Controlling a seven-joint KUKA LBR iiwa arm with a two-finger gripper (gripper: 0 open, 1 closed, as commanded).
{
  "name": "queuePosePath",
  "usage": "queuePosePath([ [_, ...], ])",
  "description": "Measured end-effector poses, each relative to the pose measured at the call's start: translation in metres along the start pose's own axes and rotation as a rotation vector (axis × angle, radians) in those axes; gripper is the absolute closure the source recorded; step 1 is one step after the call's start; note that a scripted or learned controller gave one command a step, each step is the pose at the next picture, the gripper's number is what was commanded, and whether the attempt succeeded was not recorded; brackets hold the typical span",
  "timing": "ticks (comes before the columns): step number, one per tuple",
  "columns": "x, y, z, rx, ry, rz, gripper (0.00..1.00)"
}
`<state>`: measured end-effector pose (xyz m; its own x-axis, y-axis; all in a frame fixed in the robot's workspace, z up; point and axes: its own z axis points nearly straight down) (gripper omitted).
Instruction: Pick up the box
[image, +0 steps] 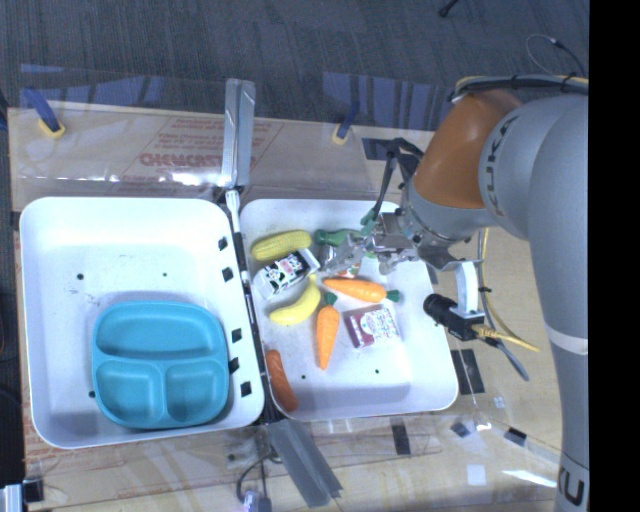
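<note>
A small box (372, 325), dark red with a pale label on its upper face, lies flat on the floor of the right-hand bin (430, 390), a little right of the bin's middle and nearer its front wall than most of the clutter. It is squarish, with its slightly longer side running left to right, skewed a little across the bin. The arm's pincer (378, 243) hangs over the bin's far right part, so the box lies toward the near side of the bin from it, with one carrot (352, 289) lying crosswise between the two. Whether the pincer is open or closed cannot be told from this angle; nothing is visibly gripped. A second carrot (326, 337) stands lengthwise just beside the box's left edge, close enough to crowd a grasp from that side, in this writer's judgement. Farther left are a banana (295, 307), a black-and-white carton (284, 271) and a yellow corn cob (280, 244); an orange piece (281, 382) rests against the bin's left wall. In the left-hand bin (60, 230), well apart, sits a blue divided tray (158, 365). Both bins stand on the table (500, 460).
</note>
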<state>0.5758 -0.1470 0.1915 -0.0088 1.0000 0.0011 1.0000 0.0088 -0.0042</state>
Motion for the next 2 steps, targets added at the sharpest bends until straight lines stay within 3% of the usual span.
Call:
queuePosePath([
  [1,0.026,-0.007,-0.055,-0.003,0.0,-0.019,0.0],
  [2,-0.033,-0.09,0.032,0.001,0.0,0.176,0.0],
])
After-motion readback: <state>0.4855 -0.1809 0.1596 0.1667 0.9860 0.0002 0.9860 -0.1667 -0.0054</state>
